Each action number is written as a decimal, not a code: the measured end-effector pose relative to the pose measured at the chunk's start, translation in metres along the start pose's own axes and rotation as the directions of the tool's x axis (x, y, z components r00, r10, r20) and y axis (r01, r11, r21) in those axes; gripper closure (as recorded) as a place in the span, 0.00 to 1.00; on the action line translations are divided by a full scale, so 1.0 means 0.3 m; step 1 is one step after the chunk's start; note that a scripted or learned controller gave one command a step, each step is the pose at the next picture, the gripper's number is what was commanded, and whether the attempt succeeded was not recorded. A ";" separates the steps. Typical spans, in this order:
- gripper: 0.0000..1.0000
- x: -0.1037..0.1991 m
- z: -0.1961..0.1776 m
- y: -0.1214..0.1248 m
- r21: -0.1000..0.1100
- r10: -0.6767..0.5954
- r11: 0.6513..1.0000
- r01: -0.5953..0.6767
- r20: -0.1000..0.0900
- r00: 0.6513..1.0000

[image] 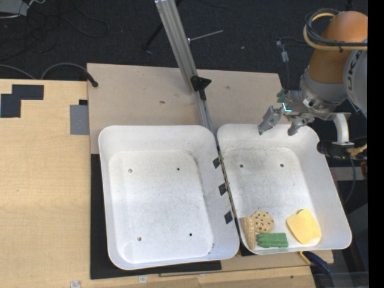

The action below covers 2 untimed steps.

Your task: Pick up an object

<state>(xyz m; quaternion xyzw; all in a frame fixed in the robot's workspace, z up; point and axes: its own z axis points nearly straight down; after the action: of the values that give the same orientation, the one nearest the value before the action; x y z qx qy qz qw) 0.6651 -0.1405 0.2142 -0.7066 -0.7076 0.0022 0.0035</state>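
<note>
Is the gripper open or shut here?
Open. The gripper hangs over the right bin's far edge with its jaws spread apart and nothing between them.

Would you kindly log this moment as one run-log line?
tool: open, nothing held, above right bin far edge | cookie, green piece, yellow block: right bin near corner | pick: not yet done

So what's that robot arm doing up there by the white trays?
It is trying to pick something up. Its gripper hangs open over the far edge of the right bin, with nothing between its fingers. The things to grab lie at the near end of that bin: a yellow block, a round cookie and a green piece. The left bin sits beside it.
</note>
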 end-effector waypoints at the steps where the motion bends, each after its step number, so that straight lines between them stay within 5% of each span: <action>1: 0.00 0.000 -0.010 0.003 -0.004 -0.003 1.000 0.003 0.002 1.000; 2: 0.00 -0.016 0.198 0.007 0.000 0.001 1.000 -0.001 0.001 1.000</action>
<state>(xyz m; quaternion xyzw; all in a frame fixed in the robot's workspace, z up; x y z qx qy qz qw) 0.6668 -0.1451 0.1548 -0.7068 -0.7074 0.0026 0.0032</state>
